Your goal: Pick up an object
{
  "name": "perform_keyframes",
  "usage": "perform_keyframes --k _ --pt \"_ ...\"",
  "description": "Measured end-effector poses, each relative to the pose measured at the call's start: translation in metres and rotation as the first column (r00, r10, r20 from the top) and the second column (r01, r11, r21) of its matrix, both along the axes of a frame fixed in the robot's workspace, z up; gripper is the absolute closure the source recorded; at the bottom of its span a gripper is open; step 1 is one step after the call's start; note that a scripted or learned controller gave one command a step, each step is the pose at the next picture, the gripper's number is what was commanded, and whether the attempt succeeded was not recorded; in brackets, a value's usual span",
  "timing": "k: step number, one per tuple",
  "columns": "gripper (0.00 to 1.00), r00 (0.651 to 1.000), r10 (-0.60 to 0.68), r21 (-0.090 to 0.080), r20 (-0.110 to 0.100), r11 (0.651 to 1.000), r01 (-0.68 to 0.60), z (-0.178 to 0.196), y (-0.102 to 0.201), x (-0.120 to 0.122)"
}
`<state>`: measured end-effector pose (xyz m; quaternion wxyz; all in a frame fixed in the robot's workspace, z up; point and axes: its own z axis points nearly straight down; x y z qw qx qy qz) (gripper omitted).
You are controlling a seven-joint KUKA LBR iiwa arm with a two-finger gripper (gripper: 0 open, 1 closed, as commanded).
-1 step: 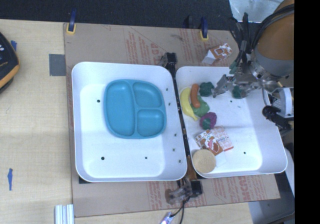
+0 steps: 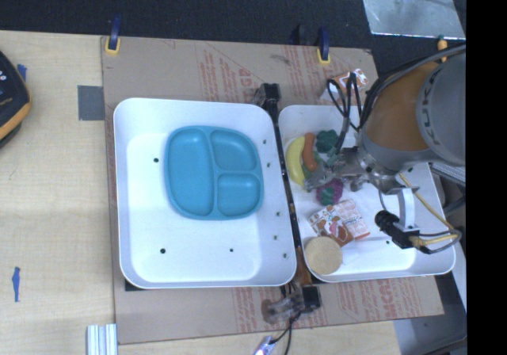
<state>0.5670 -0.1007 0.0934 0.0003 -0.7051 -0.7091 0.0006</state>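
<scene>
Toy banana point(image 2: 295, 159), likely light and stiff, suits a mid-body grip; end effector point(image 2: 337, 175) state unclear among right-bin toys.

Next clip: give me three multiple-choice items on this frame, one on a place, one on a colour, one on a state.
1. Where is the divided plate?
A. left bin
B. right bin
C. on the cardboard

2. What colour is it?
A. red
B. blue
C. green

3. How does the gripper stand?
A. raised over the left bin
B. low in the right bin among the toys
C. off the bench

Answers: 1 A, it lies in the left bin. 2 B, it is light blue. 3 B, it sits by the banana.
</scene>
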Motion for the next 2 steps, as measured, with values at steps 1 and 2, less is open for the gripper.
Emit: perform_keyframes --k 1,2 --pt "1.00 1.000 0.004 -0.001 0.001 1.000 -0.004 0.011 -0.001 0.001" --pt "1.00 1.000 -0.002 0.001 -0.001 1.000 0.002 0.099 0.043 0.030"
